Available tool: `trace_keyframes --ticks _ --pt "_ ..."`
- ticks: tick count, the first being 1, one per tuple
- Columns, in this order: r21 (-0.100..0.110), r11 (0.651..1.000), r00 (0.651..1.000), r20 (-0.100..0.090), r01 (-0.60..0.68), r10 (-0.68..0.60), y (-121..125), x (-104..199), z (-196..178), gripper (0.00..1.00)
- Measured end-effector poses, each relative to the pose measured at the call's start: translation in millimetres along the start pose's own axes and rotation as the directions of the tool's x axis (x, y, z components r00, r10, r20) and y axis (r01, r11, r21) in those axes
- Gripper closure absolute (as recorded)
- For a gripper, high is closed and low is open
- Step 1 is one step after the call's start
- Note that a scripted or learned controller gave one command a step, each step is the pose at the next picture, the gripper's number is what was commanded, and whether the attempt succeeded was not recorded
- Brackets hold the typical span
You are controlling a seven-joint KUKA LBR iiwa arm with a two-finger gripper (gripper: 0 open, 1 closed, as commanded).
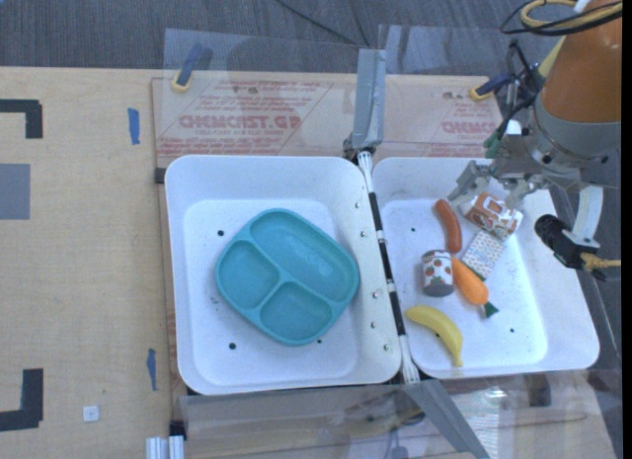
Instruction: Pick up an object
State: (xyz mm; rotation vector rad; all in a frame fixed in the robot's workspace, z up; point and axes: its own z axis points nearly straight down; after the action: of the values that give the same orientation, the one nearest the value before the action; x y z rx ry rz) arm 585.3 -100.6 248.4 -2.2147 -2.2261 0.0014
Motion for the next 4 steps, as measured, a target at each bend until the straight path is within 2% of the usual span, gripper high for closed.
trace_keyframes --ticks 1,2,3,4 --pt "-0.001 0.999 0.999 0.0 0.038 -0.038 -76 -2 107 0.0" --pt "-0.008 0.994 0.994 -0.002 0.112 -0.112 -81 -37 160 0.0" --pt "-0.01 0.987 0.987 0.003 0.163 -0.163 -78 2 160 0.0" --pt "-0.016 0.988 0.988 0.004 0.154 -0.154 -77 -1 149 1.0"
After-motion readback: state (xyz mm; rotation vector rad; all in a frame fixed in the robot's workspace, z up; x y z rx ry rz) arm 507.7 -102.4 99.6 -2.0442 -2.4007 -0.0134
